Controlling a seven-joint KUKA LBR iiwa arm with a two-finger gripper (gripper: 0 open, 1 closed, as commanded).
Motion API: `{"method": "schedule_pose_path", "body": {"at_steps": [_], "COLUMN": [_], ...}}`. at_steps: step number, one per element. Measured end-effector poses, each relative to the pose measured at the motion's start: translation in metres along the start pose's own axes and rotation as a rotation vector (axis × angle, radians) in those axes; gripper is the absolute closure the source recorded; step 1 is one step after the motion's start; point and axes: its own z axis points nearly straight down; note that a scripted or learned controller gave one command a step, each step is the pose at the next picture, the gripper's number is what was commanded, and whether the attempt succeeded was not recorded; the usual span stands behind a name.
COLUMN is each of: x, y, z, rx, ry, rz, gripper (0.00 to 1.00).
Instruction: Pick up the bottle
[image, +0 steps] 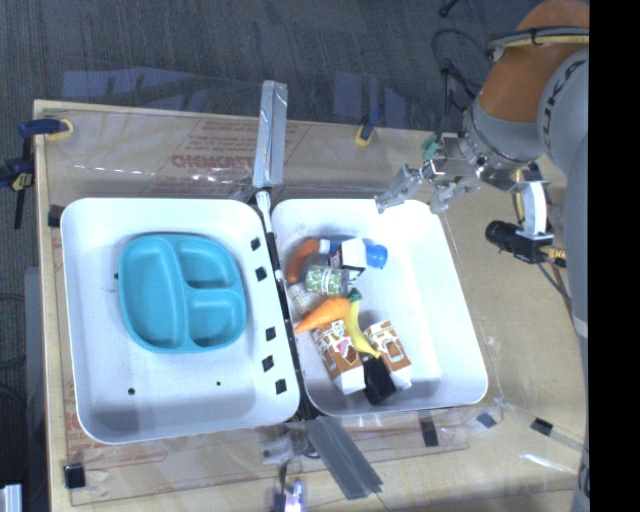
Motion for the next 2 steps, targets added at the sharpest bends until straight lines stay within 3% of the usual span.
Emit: {"method": "schedule_pose_path", "body": {"at_steps": [1,2], "x": [-0.006,0.0], "y": [0.022,0.027], "z": [0.114,0.025], "rx": [-0.001,-0.005], "ry": [0.001,-0.002], "rz": [-0.125,-0.343], "gripper": [0.0,0.0]}}
